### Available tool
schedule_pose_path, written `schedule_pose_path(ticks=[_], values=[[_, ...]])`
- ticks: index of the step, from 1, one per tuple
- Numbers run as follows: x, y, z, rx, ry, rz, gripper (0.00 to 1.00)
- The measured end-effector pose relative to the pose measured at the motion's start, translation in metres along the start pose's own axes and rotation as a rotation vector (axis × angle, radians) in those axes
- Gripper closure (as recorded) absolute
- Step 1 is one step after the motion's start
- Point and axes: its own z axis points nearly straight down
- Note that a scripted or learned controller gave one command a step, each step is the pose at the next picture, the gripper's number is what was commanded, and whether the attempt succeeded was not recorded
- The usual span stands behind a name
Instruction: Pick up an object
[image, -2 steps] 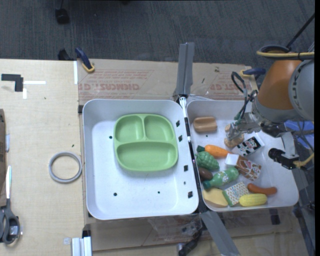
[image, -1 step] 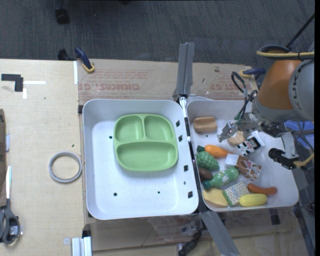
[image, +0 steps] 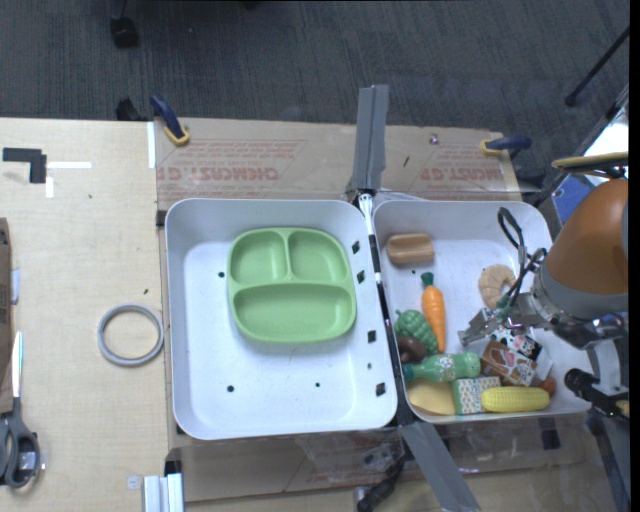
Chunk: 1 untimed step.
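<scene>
The arm comes in from the right, its orange band big at the edge, and the gripper (image: 487, 325) hangs low over the right bin (image: 455, 222), right above the heap of toy food. From here I cannot tell how the gripper is set, parted or together; the metal tips blur into the clutter beneath them. Nothing is plainly pinched between them. Just left of the gripper lies the toy carrot (image: 433, 310), pointing toward the near side, with a green leafy vegetable (image: 414, 327) touching it. At the far end of that bin sits a brown bread roll (image: 410, 248), well apart from the rest. Along the near wall lies a yellow corn cob (image: 514, 399), with a green bottle-like piece (image: 445, 367) just beside it. The left bin (image: 195, 350) holds a green divided plate (image: 292, 284), flat, toward its far side. Out on the surface (image: 75, 260) to the left lies a tape ring (image: 130, 334).
</scene>
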Motion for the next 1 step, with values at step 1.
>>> schedule_pose_path(ticks=[1], values=[[0.0582,0.0331,0.0029,0.007,0.005,-0.126,0.0]])
